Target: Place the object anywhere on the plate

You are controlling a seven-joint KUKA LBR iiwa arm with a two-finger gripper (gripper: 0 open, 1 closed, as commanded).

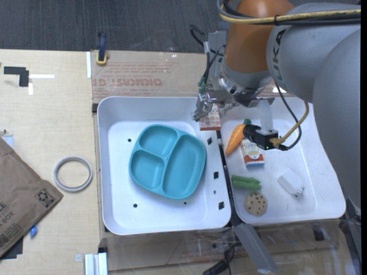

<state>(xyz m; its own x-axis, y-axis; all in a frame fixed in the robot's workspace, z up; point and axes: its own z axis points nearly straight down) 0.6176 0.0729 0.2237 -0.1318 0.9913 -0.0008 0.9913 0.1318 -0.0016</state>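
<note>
We note grey arm (327, 44), smooth rounded casing; glossy orange band (258, 30) above wrist; yellow-black cable (298, 17) looped alongside; dark letters on casing.

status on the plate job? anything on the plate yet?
Nothing on it yet: the teal plate in the left bin is bare. In hand: the gripper is above the divider between the bins with a small reddish packet between its fingers. Left: carry it over and set it on the plate. The carrot, milk carton and cookie sit in the right bin.
</note>
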